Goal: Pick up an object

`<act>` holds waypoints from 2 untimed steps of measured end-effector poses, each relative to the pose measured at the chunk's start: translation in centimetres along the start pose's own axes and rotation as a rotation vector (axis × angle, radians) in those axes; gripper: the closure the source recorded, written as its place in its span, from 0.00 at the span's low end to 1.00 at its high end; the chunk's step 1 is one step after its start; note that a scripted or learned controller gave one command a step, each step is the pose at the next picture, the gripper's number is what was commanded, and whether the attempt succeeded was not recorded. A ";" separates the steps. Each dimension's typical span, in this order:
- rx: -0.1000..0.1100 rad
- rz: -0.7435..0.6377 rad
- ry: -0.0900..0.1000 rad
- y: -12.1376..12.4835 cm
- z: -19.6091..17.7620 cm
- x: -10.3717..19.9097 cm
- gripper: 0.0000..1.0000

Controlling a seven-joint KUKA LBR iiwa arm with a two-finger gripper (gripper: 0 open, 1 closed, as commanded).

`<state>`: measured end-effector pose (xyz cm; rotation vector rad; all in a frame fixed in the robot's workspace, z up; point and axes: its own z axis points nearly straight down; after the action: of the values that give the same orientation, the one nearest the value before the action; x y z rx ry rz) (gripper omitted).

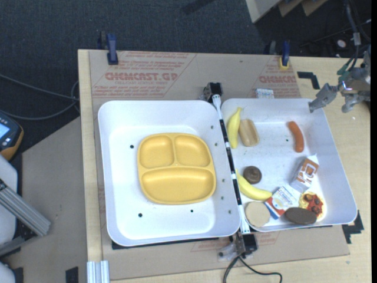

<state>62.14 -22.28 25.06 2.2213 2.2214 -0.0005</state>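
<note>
The right bin holds several toy foods. A banana lies beside a hot dog bun at its far left, with a red sausage to their right. A brown round piece and a second banana sit lower down. Near the front are a small carton, a beige disc, a packet, a pizza piece and a dark oblong piece. My gripper hangs over the bin's far right corner, apart from all of them, with nothing seen in it.
A yellow divided plate lies in the middle of the left bin. Blue clamps hold the cardboard-covered bench at the back edge. Cables and a metal rail lie off the bench to the left.
</note>
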 end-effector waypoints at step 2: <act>0.003 0.000 0.006 2.8 16.7 0.9 0.00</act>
<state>64.92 -21.35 8.41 2.2256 2.2256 0.0032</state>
